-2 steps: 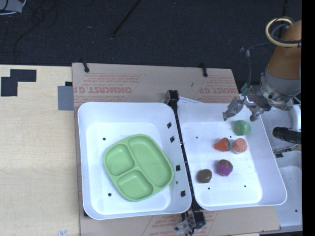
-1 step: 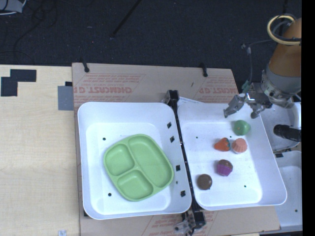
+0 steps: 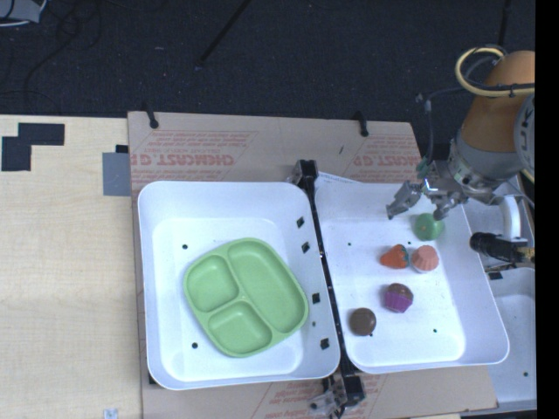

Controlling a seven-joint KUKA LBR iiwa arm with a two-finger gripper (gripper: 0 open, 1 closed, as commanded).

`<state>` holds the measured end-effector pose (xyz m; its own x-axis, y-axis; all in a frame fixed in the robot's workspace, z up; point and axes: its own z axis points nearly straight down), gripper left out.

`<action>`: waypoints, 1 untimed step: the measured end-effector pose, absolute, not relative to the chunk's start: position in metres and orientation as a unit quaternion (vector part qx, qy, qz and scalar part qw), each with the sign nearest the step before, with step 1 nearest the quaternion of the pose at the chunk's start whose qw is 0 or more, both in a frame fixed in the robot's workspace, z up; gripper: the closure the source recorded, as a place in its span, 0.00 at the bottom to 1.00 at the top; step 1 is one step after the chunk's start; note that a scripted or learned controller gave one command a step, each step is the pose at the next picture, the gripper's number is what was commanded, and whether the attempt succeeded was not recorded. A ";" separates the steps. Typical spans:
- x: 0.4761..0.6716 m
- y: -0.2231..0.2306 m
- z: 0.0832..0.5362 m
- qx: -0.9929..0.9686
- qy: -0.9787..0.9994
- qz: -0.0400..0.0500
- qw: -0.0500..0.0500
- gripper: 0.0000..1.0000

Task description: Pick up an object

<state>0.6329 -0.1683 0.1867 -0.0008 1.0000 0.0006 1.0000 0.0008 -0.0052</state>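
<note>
My gripper (image 3: pixel 424 202) hangs over the far right part of the right bin (image 3: pixel 367 225), fingers spread open. Just below it lies a green round object (image 3: pixel 428 227), not held between the fingers. Further toward the front sit an orange-red piece (image 3: pixel 395 256) and a pink-orange piece (image 3: pixel 425 258) side by side. A purple object (image 3: pixel 398 298) and a brown ball (image 3: pixel 362 321) lie nearer the front of the same bin.
The left bin (image 3: pixel 166 208) holds a green divided plate (image 3: pixel 244 297). A black divider (image 3: pixel 319 269) runs between the bins. The arm's grey body with an orange band (image 3: pixel 498 103) enters from the right.
</note>
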 end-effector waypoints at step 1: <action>0.623 -0.164 0.138 -0.707 -0.707 0.002 0.003 0.00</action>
